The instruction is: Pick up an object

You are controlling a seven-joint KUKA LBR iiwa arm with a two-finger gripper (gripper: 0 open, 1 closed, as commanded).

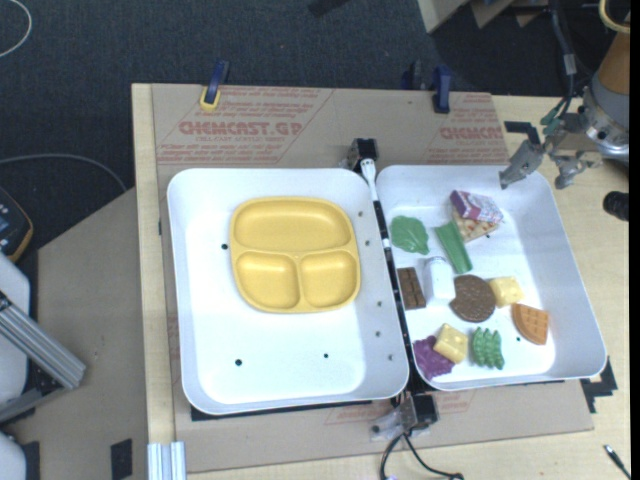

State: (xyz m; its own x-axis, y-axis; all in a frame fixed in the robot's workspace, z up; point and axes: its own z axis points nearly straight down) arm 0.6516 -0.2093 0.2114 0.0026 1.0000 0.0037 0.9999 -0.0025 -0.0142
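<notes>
Several toy foods (470,303) crowd the right bin (570,268); the end effector (545,168), fingers apart, hangs above its far rim.

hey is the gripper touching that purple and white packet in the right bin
Apart. In the camera view the gripper hangs over the right bin's top right rim, with bare white bin floor showing between it and the purple and white packet.

A pale wood worktop (150,268) stands on dark blue-grey carpet (100,28). Two clamps, yellow (211,95) and blue (441,88), grip the worktop's far edge. A thin white cable (20,18) loops over the carpet beyond the worktop's far left corner.
</notes>
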